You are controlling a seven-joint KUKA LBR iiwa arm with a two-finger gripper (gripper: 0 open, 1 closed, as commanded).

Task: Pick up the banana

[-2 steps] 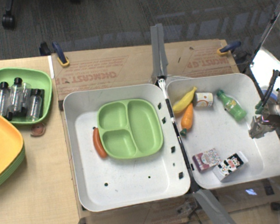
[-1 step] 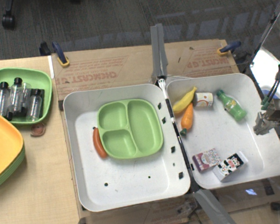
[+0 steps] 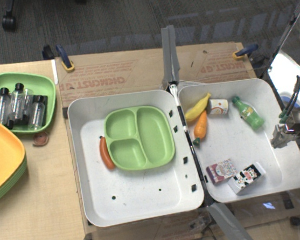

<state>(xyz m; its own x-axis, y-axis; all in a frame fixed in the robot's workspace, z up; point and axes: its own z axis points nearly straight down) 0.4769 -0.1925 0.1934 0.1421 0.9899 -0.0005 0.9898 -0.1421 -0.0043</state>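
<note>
The small cartons [image 3: 246, 177] lie nearest you. Your gripper [image 3: 285, 134] hangs at the right bin's [image 3: 266, 186] edge; finger spread can't be judged. The banana [image 3: 198, 107] lies well beyond, touching the carrot [image 3: 200, 127]. Reach first.

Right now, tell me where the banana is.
The banana lies in the right bin, at its upper left corner by the divider, just above the carrot and left of the small white cup.

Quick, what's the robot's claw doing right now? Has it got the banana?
Gripper: at the right bin's right edge, open or shut cannot be told. The banana lies in the bin, far from it.
</note>
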